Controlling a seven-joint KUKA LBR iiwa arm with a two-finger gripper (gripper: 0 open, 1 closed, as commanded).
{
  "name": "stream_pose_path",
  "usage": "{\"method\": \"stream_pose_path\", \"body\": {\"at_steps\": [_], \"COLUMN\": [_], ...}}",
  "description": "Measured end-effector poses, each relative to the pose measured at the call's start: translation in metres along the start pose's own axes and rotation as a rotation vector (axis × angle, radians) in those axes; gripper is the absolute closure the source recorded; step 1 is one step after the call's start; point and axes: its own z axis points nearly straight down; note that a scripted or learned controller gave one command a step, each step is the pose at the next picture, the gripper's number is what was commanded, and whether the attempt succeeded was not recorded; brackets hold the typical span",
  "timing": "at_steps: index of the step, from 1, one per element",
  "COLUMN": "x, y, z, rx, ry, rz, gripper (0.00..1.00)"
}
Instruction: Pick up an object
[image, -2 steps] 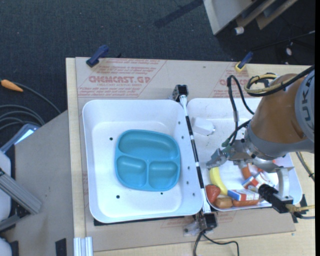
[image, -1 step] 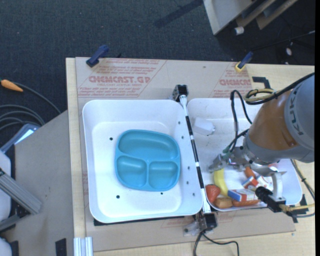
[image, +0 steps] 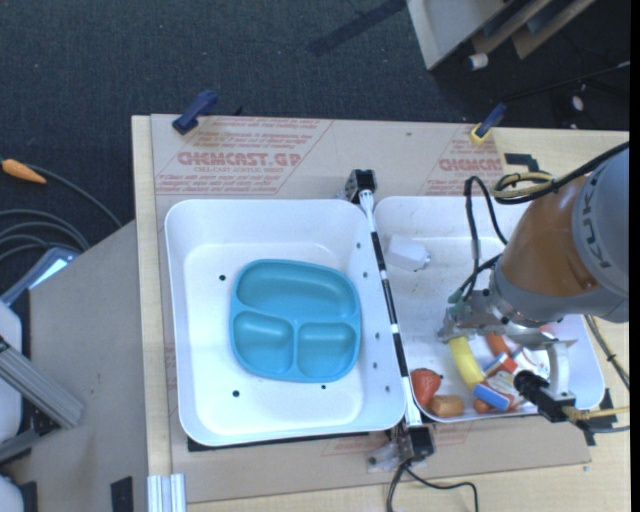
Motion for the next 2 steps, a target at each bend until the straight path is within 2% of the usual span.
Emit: {"method": "stream_pose_path", "body": {"at_steps": [1, 2], "x": [0.0652, 0.0649], "y": [-0.0213, -0.0215], "z": [-0.0904, -0.0903], "rx": [0.000, 0.001], "ry": [0.000, 0.000], "rz": [-0.002, -0.001], "gripper": [1.00, 0.00]}}
